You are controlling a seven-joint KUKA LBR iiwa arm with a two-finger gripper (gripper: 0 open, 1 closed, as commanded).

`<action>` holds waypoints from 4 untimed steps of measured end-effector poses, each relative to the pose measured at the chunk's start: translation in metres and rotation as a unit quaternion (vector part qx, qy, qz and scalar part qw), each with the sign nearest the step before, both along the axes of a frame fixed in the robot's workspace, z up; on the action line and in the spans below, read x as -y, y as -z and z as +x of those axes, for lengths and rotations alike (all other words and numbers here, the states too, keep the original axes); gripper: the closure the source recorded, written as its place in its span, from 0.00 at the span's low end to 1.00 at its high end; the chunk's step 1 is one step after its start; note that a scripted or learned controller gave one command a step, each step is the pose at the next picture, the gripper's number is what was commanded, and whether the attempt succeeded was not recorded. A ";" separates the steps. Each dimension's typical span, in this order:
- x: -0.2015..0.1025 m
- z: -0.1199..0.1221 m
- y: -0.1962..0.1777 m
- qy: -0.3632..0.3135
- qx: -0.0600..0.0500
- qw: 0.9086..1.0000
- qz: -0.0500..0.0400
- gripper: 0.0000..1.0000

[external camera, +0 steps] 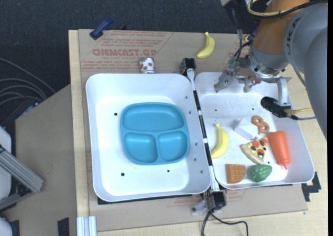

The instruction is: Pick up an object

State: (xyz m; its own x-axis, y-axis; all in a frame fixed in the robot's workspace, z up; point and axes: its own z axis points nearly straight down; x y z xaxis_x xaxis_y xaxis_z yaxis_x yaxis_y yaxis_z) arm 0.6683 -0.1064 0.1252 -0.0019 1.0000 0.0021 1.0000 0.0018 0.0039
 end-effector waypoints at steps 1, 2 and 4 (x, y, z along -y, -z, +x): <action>0.000 0.001 -0.010 0.000 0.001 1.000 0.000 1.00; 0.000 0.001 -0.010 0.000 0.001 1.000 0.000 0.00; -0.006 -0.002 0.030 0.001 -0.002 1.000 -0.001 1.00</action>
